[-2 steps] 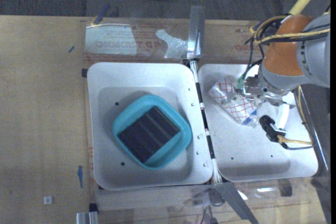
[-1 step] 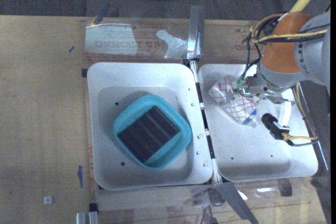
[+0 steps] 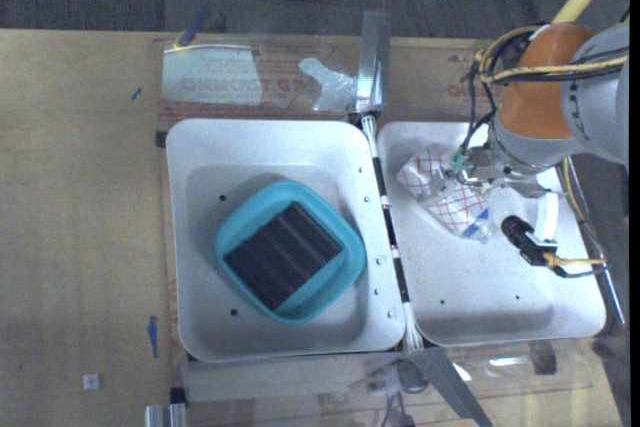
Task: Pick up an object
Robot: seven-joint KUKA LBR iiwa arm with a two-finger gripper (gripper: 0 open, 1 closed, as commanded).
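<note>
I noted faint reddish lettering on the taped cardboard strip (image 3: 225, 85) at eleven o'clock; it was unreadable. The red-checked wrapper (image 3: 450, 205) at three o'clock showed no legible print.

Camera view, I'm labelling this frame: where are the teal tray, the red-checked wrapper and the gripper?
teal tray (image 3: 350, 260), camera view, its right rim.
red-checked wrapper (image 3: 445, 205), camera view, its crumpled middle.
gripper (image 3: 468, 173), camera view, its tip, by the wrapper.
</note>
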